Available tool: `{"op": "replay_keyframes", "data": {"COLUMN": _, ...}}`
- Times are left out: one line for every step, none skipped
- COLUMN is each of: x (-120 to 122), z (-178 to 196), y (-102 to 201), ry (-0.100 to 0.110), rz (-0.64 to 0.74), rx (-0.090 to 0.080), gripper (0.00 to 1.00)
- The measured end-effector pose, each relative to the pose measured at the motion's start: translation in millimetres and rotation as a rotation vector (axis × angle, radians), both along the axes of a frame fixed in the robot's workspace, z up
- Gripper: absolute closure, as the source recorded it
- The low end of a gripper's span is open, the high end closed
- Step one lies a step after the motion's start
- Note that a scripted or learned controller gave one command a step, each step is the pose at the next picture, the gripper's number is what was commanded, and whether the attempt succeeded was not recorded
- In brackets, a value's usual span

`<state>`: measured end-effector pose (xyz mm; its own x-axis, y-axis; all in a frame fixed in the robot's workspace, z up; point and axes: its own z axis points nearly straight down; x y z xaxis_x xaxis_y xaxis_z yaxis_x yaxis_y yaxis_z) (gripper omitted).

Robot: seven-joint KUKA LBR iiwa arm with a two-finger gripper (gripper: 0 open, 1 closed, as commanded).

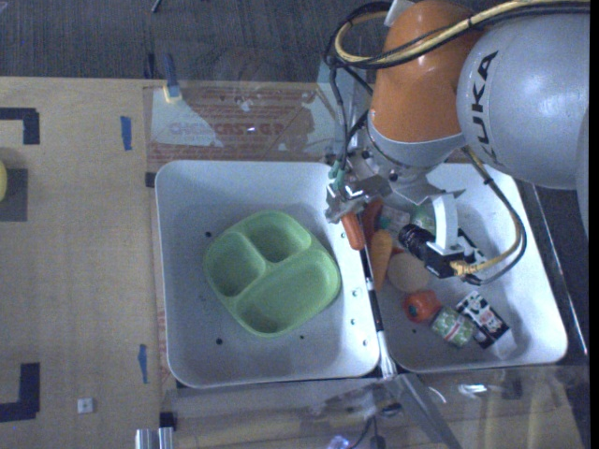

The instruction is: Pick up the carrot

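The carrot (354,233) is a short orange stick hanging at a slant over the rim between the two bins. Its upper end sits between the fingers of my gripper (343,210), which is shut on it. The gripper reaches down from the grey and orange wrist (421,82) above the left edge of the right bin (538,279). The wrist hides the upper part of that bin.
A green divided plate (271,271) lies in the left bin (187,213). The right bin holds an orange-yellow item (382,249), a beige round item (407,271), a red tomato (421,305), a green packet (452,327) and a black-and-white carton (483,316).
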<state>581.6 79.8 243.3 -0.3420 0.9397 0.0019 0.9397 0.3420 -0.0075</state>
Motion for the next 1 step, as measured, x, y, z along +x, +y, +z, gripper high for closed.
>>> {"op": "replay_keyframes", "data": {"x": -65.1, "z": -61.7, "y": -29.6, "ry": -0.001, "rz": 0.072, "rx": 0.001, "gripper": 1.00}}
